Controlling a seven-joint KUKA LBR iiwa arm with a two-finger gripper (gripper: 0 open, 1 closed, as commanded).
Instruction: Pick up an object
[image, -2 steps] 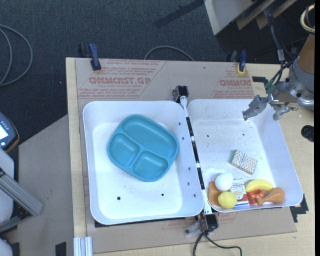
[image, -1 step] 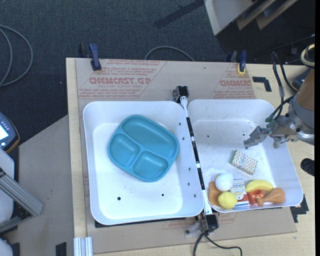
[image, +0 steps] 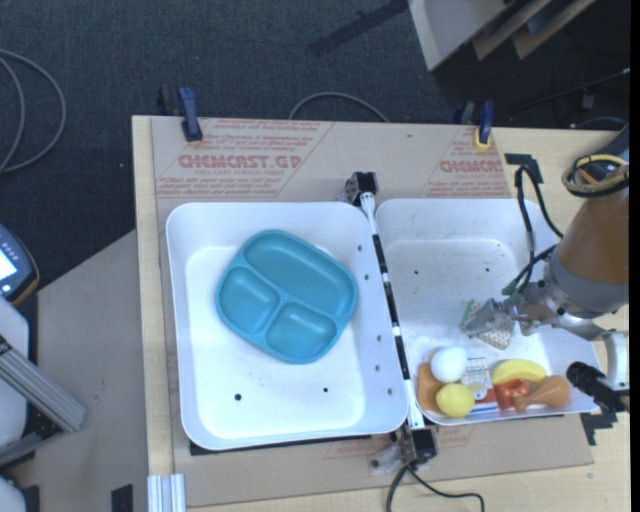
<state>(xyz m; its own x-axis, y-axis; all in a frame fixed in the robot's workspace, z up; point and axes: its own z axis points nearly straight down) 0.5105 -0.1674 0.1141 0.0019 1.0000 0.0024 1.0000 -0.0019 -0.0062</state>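
Five toy foods (image: 492, 384) lie below gripper (image: 487, 322); one blue plate (image: 287, 295).

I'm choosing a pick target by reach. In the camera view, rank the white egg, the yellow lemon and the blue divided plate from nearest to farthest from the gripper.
Measured from the gripper in the right bin:
1. White egg, just below and left of it, same bin.
2. Yellow lemon, below the egg at the bin's front edge.
3. Blue divided plate, across the divider in the left bin, clearly farthest.
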